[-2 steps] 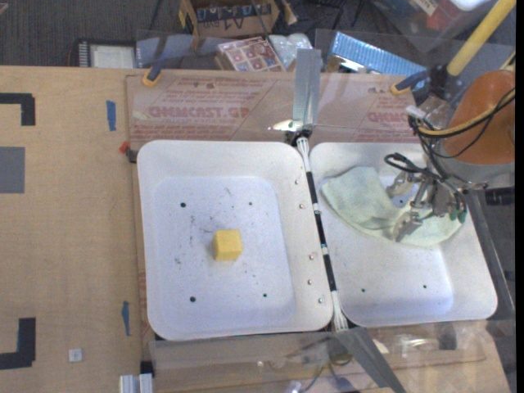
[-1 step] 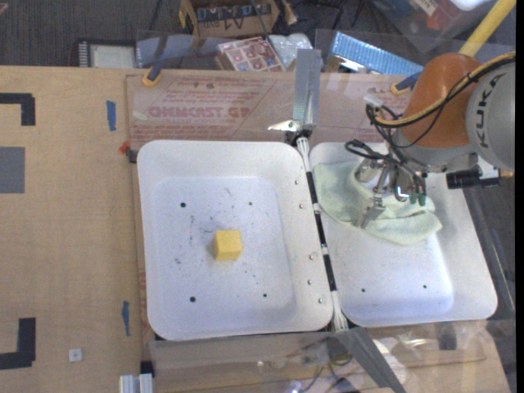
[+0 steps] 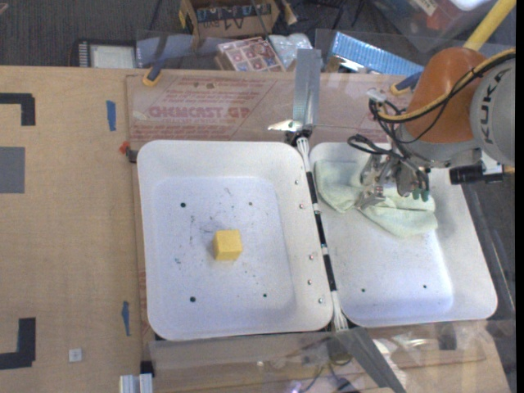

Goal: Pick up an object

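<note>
A: Where is the gripper point(image 3: 383, 188) sitting right now, and what are you getting from it?

B: It is hanging over the cloth point(image 3: 378, 203), the pale green one lying crumpled in the far part of the right bin point(image 3: 458, 297). You are probably seeing it there because the cloth is the only thing in that bin, so it looks like the target of this try.

A: Is it holding the cloth?

B: You should not count on that. The metal tips are pressing down into the folds or just touching them, but I cannot tell whether the fingers are apart or together; cables and the wrist hardware are crowding that spot.

A: Why is the cloth bunched like that?

B: My guess is that it is soft and is folding wherever it gets pushed. That is also why it may slip or lift by one corner.

A: Anything else you could go for?

B: A yellow block point(image 3: 228, 245) is resting well to the left of the cloth, near the middle of the left bin point(image 3: 164, 170), untouched and clear on all sides.

A: What am I missing?

B: The arm point(image 3: 458, 97) is running off the frame to the right of the cloth, so you are not seeing its upper part. The cloth's edge under the gripper is being covered, and the clutter beyond the bins is too jumbled to name.
</note>
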Controlling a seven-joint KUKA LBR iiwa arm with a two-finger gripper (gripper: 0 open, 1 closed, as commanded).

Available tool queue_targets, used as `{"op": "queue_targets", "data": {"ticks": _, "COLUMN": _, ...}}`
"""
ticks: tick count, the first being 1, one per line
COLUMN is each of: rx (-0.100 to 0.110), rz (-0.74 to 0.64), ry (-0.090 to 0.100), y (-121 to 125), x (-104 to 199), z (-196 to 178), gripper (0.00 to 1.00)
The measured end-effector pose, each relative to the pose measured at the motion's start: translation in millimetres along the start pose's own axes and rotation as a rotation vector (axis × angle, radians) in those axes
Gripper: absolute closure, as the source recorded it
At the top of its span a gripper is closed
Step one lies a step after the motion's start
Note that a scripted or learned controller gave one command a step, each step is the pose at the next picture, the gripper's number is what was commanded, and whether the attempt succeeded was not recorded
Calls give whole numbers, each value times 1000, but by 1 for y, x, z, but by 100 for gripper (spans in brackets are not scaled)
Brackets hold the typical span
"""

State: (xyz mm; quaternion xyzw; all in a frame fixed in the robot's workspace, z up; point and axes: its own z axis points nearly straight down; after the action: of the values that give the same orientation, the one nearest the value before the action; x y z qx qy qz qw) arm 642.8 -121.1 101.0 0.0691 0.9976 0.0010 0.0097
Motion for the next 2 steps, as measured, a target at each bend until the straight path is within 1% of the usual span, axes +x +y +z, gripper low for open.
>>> {"op": "queue_targets", "data": {"ticks": 1, "rx": 3, "rz": 91, "ry": 10, "y": -53, "x": 12, "z": 11, "gripper": 100}}
{"op": "queue_targets", "data": {"ticks": 2, "rx": 5, "rz": 240, "ry": 17, "y": -54, "x": 26, "z": 4, "gripper": 100}}
